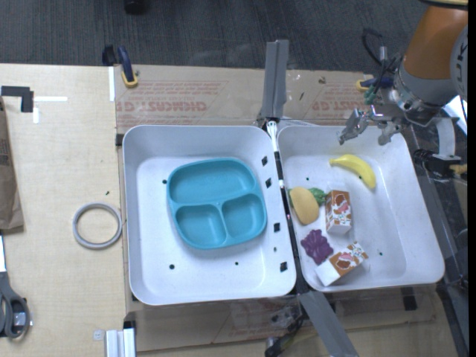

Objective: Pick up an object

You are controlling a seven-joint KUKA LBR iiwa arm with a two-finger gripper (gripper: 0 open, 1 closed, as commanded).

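Pincer (pixel 368 128) up over the far edge of the right bin (pixel 416 199), fingers spread apart, gripping nothing. Banana (pixel 355 169) just below it on the bin floor, untouched. Further down: lemon (pixel 303 204), carton (pixel 338 212), grapes (pixel 317 245), second carton (pixel 343 262). Off to the left, blue tray (pixel 216 203) in the other bin.

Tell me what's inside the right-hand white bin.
The right bin holds a banana, a yellow lemon-like piece partly covering something green, purple grapes and two small cartons. Anything beneath them is hidden.
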